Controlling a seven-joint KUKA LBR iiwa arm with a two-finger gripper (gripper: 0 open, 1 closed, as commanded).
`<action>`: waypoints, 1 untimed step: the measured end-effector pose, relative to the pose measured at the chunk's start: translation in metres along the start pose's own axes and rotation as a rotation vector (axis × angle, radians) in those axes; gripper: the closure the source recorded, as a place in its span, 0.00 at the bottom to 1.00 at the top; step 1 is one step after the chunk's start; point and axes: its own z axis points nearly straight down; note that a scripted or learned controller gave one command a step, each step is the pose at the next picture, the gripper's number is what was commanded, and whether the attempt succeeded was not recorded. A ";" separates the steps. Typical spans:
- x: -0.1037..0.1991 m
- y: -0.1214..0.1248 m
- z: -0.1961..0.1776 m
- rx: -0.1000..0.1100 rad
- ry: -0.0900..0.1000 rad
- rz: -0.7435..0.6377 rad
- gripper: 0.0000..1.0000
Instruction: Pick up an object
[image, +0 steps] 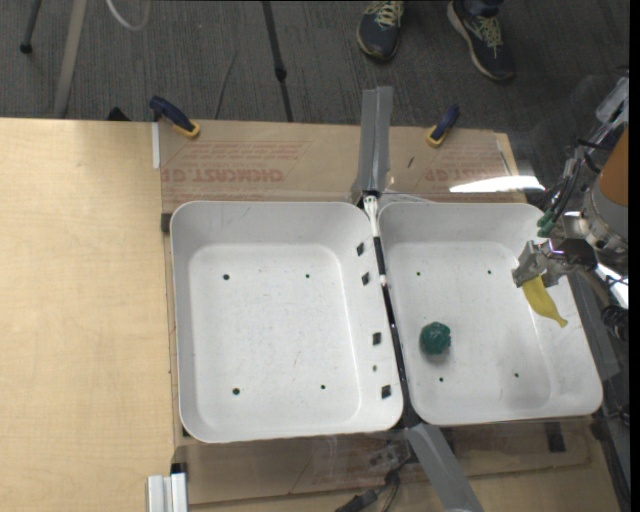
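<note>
A small dark green ball (435, 338) lies on the floor of the right bin (470, 400), near its middle. My gripper (532, 274) hangs over the right side of that bin, reaching in from the right. A slim yellow object (547, 303) dangles from it, its upper end pinched between the fingers and its lower end pointing down to the right. It looks lifted off the bin floor. The gripper is shut on this yellow object, well to the right of the green ball.
The left bin (190, 330) stands beside the right one, joined by a grey divider bar (377, 150). Two clamps (175, 116) hold brown cardboard behind the bins. A wooden bench top (80, 300) spreads to the left. Someone's shoes (480, 35) show on the floor beyond.
</note>
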 end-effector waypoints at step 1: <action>0.033 -0.057 0.024 0.005 0.001 0.230 1.00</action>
